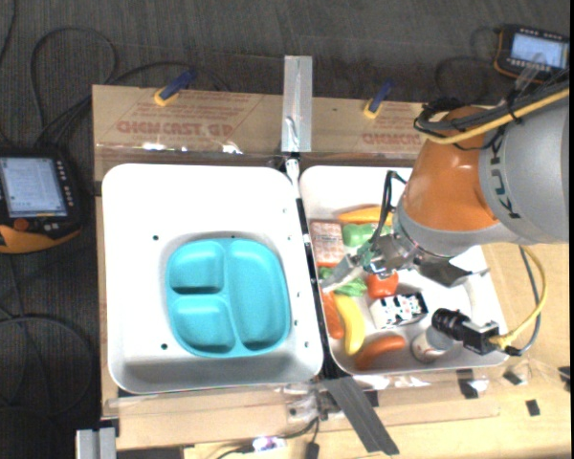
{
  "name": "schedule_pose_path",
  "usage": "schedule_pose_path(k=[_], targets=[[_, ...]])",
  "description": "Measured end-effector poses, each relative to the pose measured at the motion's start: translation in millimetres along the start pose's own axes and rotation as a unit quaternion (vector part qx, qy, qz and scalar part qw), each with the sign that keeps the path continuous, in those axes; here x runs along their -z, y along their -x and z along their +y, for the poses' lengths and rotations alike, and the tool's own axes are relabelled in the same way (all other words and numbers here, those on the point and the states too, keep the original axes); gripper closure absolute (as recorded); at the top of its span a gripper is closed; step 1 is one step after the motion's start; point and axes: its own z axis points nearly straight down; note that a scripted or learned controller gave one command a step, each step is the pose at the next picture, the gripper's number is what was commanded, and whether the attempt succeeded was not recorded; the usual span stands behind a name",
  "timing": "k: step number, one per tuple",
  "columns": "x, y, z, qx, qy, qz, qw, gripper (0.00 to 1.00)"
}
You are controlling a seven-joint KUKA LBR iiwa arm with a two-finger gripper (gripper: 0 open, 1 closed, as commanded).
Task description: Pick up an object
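In the right bin [493,299], nearest the camera, lie a red-orange tomato-like piece [378,348], a yellow banana [350,319] and a black-and-white block [399,306]. Just above them the gripper [375,268] hangs low over a small red object [382,283]; whether it grips cannot be told. The left bin [134,256] carries a turquoise divided tray [228,294].

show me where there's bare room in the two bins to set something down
Bare white floor rings the turquoise divided plastic tray in the left shallow white bin. The right white bin is crowded with toy food under the gripper.
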Motion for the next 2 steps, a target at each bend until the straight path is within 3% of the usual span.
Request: schedule_pose_path(k=[1,2], targets=[[2,57,24,-0.003,0.001,0.000,1.0000,0.00],[-94,75,-39,-0.032,0.006,-0.001,0.9995,0.00]])
